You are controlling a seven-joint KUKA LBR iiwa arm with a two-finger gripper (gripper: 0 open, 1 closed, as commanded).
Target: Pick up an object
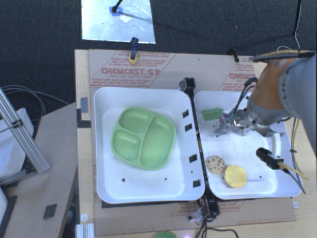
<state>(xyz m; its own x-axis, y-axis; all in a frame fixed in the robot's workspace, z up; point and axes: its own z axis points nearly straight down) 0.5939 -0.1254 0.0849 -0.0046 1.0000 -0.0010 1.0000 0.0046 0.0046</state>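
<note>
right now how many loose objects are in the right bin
3 show: a green block near the bin's far left corner, a cookie by the near left side, and a yellow round piece beside it. The arm may hide more.

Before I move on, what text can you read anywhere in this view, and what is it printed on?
"CHEMCAST GP": red print on the brown board beneath the bins, at its far left.
A second red print of the same style on the board's far right, cut off by the arm; I cannot read it fully.
Fainter red lines above and below the logos are too small to read.
No readable text on the bins, the green plate or the items in the right bin.
</note>
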